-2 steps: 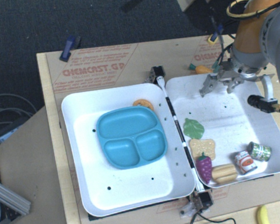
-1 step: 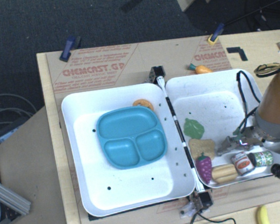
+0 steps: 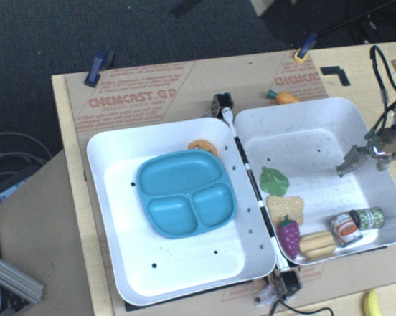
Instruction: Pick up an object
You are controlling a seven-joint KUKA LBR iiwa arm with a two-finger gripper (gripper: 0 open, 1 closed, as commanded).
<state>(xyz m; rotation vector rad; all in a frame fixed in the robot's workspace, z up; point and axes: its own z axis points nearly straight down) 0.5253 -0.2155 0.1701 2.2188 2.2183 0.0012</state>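
Observation:
The right bin point(image 3: 302, 122) holds a green leaf toy point(image 3: 273, 180), a tan cracker point(image 3: 286, 209), purple grapes point(image 3: 289, 236), a tan bread roll point(image 3: 317, 244) and a small jar point(image 3: 356, 224) lying on its side. They cluster along the bin's left wall and front edge. My gripper point(image 3: 356, 159) reaches in over the right rim and hangs above bare bin floor. It is well right of the leaf and behind the jar, and it touches none of them.
The left bin point(image 3: 119, 222) bears a blue divided plate point(image 3: 186, 192) with a small brown ring point(image 3: 201, 146) behind it. An orange toy point(image 3: 285, 97) lies on the bench behind the right bin. A yellow banana point(image 3: 371, 304) lies at the front right.

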